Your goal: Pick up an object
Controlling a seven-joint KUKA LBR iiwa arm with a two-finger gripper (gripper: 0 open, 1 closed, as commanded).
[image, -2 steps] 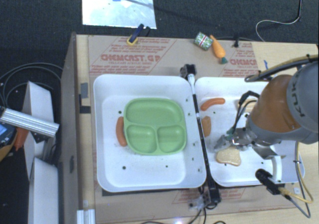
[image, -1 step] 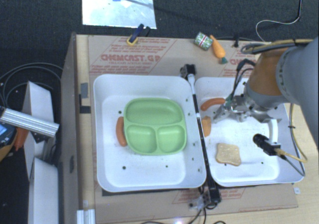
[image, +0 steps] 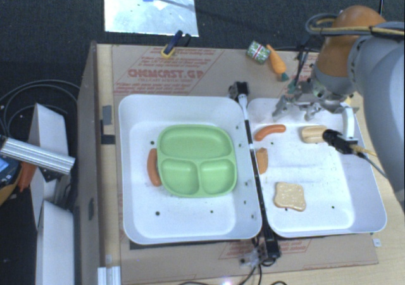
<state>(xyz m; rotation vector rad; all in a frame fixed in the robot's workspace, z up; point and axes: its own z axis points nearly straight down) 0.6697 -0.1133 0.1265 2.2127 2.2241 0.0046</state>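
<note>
Nothing sits between the spread fingers of our gripper (image: 295,108) (poised by the right bin's (image: 373,214) far rim); closing here, we risk missing the sausage (image: 269,131).

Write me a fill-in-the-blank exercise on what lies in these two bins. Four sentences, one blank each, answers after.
1. The divided plate in the left bin is ____ in colour.
2. The plate has ____ compartments.
3. The slice of toast lies in the ____ bin.
4. The sausage in the left bin lies on the plate's ____ side in the camera view.

Missing words: green; three; right; left
</note>
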